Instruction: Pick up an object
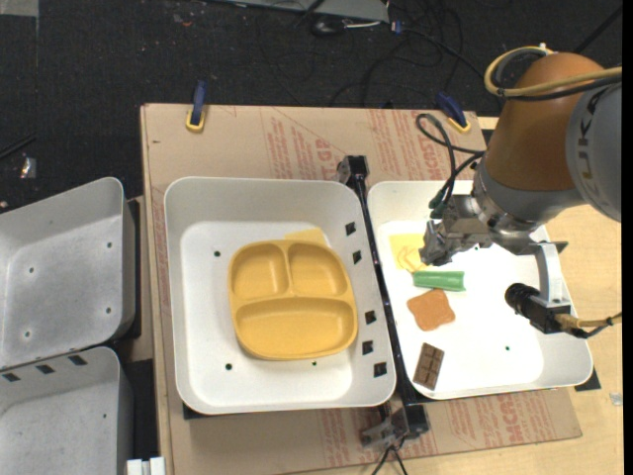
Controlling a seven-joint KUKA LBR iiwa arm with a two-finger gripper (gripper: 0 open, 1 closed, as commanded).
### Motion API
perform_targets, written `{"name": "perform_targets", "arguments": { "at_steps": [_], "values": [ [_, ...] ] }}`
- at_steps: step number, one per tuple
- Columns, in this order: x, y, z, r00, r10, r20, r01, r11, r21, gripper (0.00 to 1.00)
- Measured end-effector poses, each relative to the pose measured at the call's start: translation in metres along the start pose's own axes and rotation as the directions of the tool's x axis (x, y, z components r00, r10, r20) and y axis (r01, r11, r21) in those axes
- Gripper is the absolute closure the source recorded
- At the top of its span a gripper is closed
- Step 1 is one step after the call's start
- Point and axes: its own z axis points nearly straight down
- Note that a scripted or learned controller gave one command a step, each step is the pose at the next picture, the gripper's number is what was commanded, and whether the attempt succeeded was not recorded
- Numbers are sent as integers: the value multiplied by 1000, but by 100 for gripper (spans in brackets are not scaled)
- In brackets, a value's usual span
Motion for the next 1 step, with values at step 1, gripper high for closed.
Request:
{"name": "perform_targets", "arguments": {
  "at_steps": [1],
  "values": [
    [49,18,14,1000,0,0,0,1000,-1,100]
  ]
}}
